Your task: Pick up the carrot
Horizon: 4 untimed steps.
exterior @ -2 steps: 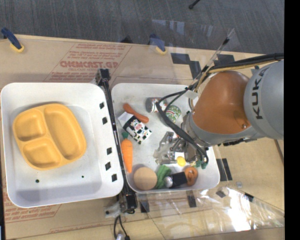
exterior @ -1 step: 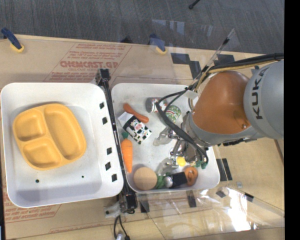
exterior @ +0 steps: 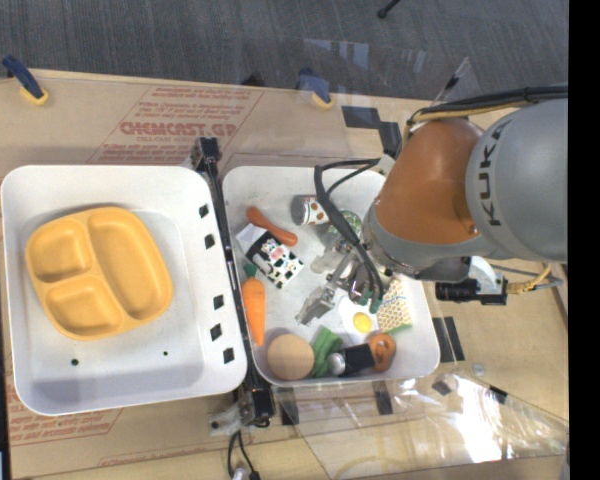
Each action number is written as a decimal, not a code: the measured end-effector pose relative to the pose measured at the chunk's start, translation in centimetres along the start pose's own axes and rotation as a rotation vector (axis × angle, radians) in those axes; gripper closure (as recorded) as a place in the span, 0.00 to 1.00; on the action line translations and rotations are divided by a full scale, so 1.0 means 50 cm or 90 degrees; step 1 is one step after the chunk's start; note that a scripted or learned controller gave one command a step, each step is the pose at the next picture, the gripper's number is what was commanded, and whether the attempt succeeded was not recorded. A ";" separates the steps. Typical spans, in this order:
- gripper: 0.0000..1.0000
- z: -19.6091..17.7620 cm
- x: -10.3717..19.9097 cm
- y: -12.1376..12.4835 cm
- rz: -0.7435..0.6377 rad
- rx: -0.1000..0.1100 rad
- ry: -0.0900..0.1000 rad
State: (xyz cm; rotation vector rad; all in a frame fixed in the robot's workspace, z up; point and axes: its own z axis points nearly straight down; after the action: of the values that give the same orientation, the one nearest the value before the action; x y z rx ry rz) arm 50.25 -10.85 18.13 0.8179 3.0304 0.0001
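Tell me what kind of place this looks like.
Probably a robotics lab's pick-and-place test bench: a KUKA arm reaches over two white bins, one holding toy food such as a carrot, the other a yellow divided tray.

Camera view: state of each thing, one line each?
carrot: lying flat by the right bin's left wall, not held
gripper: above the right bin, apart from the carrot
yellow divided tray: flat in the left bin
sausage: lying loose

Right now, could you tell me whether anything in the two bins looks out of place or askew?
Nothing stands out. The toys lie loose in the right bin, the carrot along its left wall, and the yellow tray sits flat in the left bin.
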 end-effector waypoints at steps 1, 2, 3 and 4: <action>0.00 -0.079 -0.101 -0.051 0.044 0.000 -0.002; 0.00 0.109 -0.034 -0.079 -0.069 0.001 0.007; 0.00 -0.030 -0.019 -0.021 0.165 -0.001 -0.002; 0.00 0.048 -0.046 -0.114 0.058 0.002 0.003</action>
State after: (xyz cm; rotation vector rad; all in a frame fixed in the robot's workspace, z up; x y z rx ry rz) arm 49.36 -16.92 15.72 0.9565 2.9959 -0.0021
